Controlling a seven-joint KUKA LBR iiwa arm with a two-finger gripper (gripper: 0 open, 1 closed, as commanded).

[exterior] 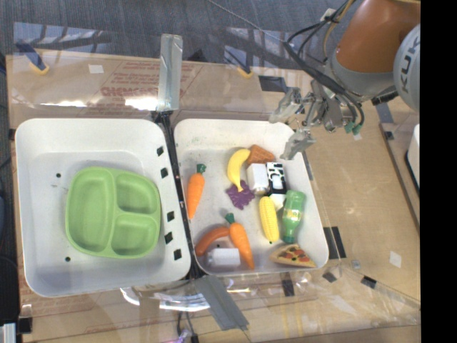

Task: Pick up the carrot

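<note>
I see the end effector (303,128) hanging over the far right corner of the right bin (214,136), above its rim. Its fingers are spread somewhat apart and there is nothing between them; one pale fingertip (293,147) points down toward the bin's right wall. The arm's orange band (371,27) sits above and to the right of that corner.

Taking the right bin as my reference, I count two carrots in it. One carrot (194,192) lies by itself near the bin's left wall, roughly halfway along it, green top pointing to the far side, well apart from the end effector. A second carrot (240,240) lies toward the near edge of the bin, its green top pointing away from me, touching a curved sausage (208,239) and a small white block (225,257) at the near left corner.

In the middle of the bin I see a banana (237,166), with a bunch of purple grapes (240,195) just nearer me. Right of the banana sit a brown piece (261,153) and a black and white box (275,177). Nearer again lie a corn cob (268,219) and a green bottle (292,215) side by side, and a pizza slice (293,256) lies in the near right corner.

Left of the right bin, touching it along one edge, is the left bin (43,138), which holds a green divided plate (112,211). Both bins rest on the surface (357,213).
</note>
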